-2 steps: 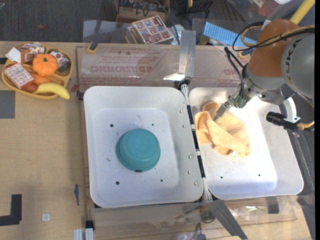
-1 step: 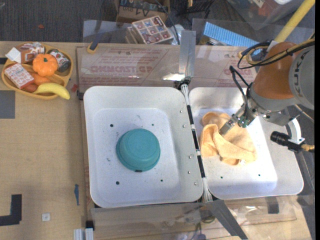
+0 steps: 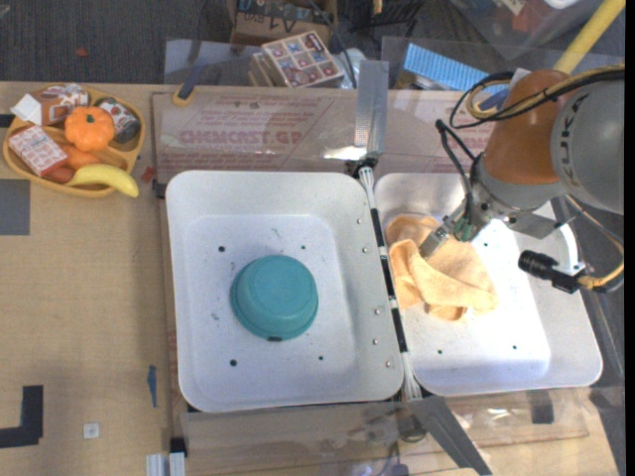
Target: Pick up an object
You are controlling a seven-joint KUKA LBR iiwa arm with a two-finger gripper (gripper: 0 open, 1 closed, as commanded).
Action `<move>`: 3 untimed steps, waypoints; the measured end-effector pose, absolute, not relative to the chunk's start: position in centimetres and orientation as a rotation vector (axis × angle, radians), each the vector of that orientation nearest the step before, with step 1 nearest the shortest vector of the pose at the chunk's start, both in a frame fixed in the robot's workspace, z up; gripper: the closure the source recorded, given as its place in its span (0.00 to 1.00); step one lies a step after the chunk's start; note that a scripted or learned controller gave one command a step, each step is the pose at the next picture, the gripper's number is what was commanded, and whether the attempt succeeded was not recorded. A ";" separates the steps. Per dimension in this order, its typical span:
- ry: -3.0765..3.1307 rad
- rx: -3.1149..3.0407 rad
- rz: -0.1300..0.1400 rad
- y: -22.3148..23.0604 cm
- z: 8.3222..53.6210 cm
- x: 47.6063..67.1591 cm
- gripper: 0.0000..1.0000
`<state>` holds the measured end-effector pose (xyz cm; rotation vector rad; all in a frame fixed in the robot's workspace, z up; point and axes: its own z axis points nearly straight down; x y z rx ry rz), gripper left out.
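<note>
One "KUKA"-lettered arm (image 3: 585, 147), gripper (image 3: 444, 238) at orange cloth (image 3: 437, 276)

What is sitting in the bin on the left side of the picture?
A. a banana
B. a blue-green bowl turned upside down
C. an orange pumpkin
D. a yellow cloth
B: the blue-green bowl lies upside down in the left bin, while the yellow cloth is in the right bin, under the pincer.
</note>
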<state>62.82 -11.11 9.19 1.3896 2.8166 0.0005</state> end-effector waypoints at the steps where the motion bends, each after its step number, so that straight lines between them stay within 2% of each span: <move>1: 2.817 1.375 0.005 -12.8 8.8 57.0 0.00; 2: 2.727 1.541 0.008 -12.8 8.9 53.1 0.00; 3: 2.722 1.550 0.010 -13.0 9.7 53.1 1.00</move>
